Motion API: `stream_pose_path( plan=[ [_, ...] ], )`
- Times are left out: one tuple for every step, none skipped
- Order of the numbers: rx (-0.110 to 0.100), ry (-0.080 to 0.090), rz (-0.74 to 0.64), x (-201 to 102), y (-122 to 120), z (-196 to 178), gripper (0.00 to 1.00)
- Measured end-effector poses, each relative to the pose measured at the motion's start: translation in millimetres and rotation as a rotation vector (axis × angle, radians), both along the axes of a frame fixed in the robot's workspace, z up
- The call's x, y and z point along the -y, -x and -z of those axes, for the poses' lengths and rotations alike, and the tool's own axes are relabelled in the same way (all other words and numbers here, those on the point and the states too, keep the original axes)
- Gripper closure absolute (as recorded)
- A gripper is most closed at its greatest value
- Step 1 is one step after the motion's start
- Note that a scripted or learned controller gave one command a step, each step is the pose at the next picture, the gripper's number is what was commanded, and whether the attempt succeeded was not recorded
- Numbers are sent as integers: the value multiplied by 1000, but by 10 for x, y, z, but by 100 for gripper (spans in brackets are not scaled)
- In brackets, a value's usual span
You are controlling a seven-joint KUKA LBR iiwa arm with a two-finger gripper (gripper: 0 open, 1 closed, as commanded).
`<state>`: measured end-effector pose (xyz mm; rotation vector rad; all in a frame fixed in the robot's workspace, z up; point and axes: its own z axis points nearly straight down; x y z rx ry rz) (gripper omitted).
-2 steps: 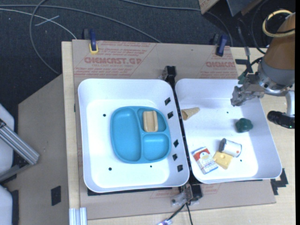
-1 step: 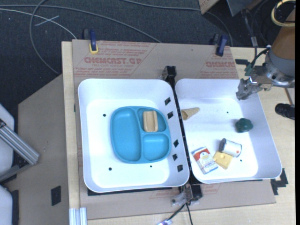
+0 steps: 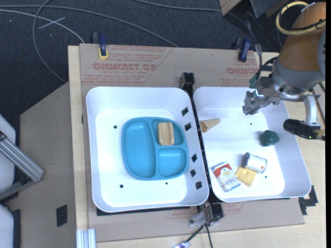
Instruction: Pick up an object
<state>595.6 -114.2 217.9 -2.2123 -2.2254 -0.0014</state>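
Objects sit loose in right bin (image 3: 289, 187) for easy reach; gripper (image 3: 252, 107) hangs above, nr bin's back; we can't tell its state.

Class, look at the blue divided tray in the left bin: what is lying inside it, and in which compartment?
Inside the blue tray, one tan block lies in the upper right compartment. The other compartments show bare blue. What lies beneath the block is covered.

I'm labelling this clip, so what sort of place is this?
Most likely a robotics lab test bench: a robot arm reaches over two white bins on a clamped board, with loose cables on the carpet.
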Motion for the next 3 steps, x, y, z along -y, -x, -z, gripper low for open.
stream_pose_path(
  plan=[
    [-1, 1, 2, -451, 149, 52, 100],
    [-1, -1, 0, -936, 436, -71, 100],
    [-2, 0, 0, -1406, 712, -159, 100]
  ],
)
